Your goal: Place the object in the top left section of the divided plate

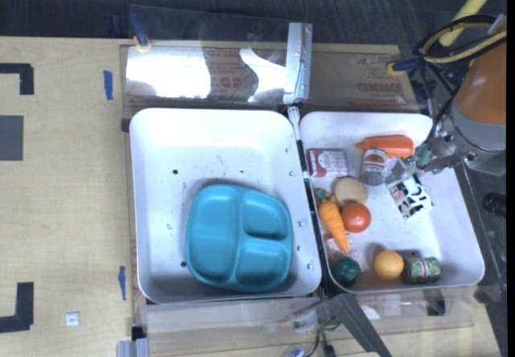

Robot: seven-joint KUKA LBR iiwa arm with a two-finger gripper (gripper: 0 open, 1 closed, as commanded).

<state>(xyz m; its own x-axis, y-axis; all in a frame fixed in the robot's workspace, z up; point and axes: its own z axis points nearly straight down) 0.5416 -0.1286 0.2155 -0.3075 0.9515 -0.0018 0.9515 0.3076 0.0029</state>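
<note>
The blue divided plate [239, 237] lies in the left bin [161, 146], near its lower edge, and all three of its sections are bare. The objects are all in the right bin [459, 219]. Along its left side are a small red and white packet [327, 162], a beige round piece [350, 190], a tomato [356, 217] and a carrot [332, 223] just beside it. A dark green piece [348, 269] lies at the lower left. An orange fruit [388, 264] and a small can [422, 268] lie near the lower wall, close together. Another can [373, 166] stands below a long orange-red piece [385, 144] near the upper wall. The gripper [409, 190] hangs over the middle of the right bin, with a black and white pattern on it. Whether its fingers are apart or together, I cannot tell. Both bins stand on the wooden bench [64, 203].
</note>
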